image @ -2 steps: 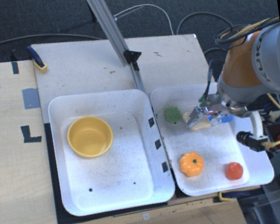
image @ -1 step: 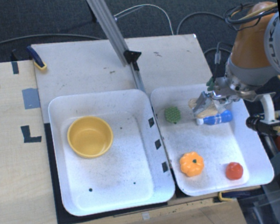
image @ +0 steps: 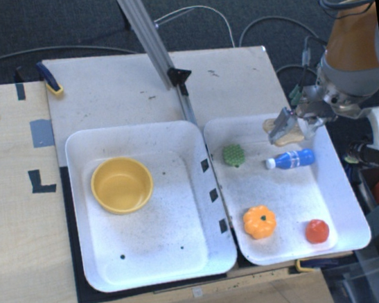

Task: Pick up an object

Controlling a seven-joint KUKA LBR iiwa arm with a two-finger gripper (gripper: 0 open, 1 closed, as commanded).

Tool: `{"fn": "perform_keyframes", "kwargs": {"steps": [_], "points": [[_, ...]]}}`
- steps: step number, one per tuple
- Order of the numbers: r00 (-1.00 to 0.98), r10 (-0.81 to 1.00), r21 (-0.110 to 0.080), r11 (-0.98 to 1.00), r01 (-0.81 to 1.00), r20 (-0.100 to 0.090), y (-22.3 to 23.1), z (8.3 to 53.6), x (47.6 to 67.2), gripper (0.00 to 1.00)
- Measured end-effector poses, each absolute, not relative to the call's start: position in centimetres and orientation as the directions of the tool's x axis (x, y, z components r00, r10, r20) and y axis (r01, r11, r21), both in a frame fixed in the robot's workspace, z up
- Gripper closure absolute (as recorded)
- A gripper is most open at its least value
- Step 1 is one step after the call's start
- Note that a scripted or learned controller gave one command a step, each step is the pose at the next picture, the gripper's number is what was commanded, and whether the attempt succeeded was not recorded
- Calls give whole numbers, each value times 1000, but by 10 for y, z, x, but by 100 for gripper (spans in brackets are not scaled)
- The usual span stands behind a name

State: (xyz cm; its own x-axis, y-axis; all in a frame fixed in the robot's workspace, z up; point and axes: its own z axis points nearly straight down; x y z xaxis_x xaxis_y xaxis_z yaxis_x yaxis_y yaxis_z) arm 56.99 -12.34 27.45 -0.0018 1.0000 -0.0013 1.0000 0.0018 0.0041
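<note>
Fingers (image: 288, 126) grip a tan, rounded object (image: 279, 132) above the right bin (image: 334, 183), just above a blue bottle (image: 292, 160).

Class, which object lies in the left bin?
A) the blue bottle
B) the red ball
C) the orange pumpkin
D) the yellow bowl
D: the yellow bowl sits in the left bin, while the other three lie in the right bin.

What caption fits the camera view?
Gripper over a tan object in the right bin; left bin holds a yellow bowl.
</note>
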Motion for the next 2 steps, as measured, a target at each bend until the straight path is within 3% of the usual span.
{"fn": "perform_keyframes", "kwargs": {"steps": [2], "points": [[-6, 1000, -4, 7, 1000, 1, -14, 245, 555, 100]]}}
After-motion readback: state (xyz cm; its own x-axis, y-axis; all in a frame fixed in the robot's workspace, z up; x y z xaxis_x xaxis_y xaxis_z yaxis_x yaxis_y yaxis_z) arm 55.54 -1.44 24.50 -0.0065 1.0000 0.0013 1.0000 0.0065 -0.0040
